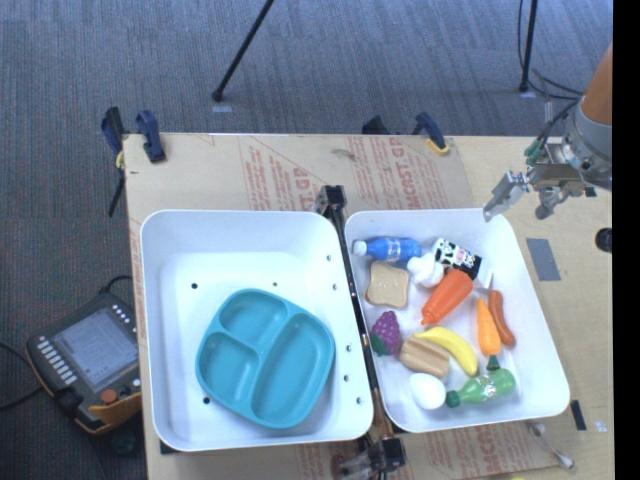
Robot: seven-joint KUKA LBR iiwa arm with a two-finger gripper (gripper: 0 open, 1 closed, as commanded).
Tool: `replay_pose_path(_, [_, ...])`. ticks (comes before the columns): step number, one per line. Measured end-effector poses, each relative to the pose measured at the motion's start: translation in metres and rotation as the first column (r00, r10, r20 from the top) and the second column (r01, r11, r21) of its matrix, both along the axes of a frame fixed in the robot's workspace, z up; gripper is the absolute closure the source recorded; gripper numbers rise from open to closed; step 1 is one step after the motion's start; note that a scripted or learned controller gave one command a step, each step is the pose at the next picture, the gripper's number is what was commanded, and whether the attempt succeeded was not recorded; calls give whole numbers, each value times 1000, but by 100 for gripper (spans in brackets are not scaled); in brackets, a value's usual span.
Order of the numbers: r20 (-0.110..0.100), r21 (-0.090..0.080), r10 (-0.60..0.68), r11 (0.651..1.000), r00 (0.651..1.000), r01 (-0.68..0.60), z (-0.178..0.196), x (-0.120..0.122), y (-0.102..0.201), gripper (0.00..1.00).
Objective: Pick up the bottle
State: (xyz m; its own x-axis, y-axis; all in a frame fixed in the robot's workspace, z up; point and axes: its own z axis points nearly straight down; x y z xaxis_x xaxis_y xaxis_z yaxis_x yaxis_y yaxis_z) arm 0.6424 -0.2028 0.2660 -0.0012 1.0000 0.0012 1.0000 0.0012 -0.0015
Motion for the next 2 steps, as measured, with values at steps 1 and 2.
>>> replay_pose_path(1, [0,0,3,1000,1000,-3,10,1,1,100])
replay_pose_path(2, [4,-2,35,999,999,-35,90,-100,0,100])
